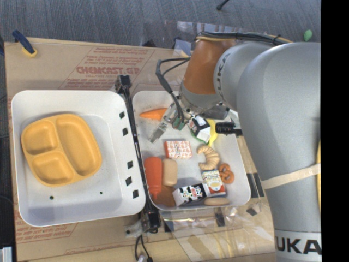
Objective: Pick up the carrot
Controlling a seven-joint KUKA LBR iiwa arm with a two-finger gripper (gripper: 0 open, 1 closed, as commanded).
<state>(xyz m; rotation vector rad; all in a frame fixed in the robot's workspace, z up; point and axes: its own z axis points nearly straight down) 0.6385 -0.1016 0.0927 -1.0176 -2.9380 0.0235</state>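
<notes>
the scene is evenly and fairly brightly lit from above, with soft, diffuse light. the white bins (71, 201) read slightly washed out, and the yellow divided plate (60, 149) casts only a faint shadow. the grey arm (272, 108) carries a broad pale sheen and darkens the bin area beneath it. detail is soft overall; small packages look slightly blurred, and print on the cardboard (103, 64) is barely legible.

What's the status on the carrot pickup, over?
Two-finger gripper low in the right white bin, just below the orange carrot. Carrot lying at the bin's far-left corner, not gripped. Small red-patterned box nearby, not blocking.
</notes>
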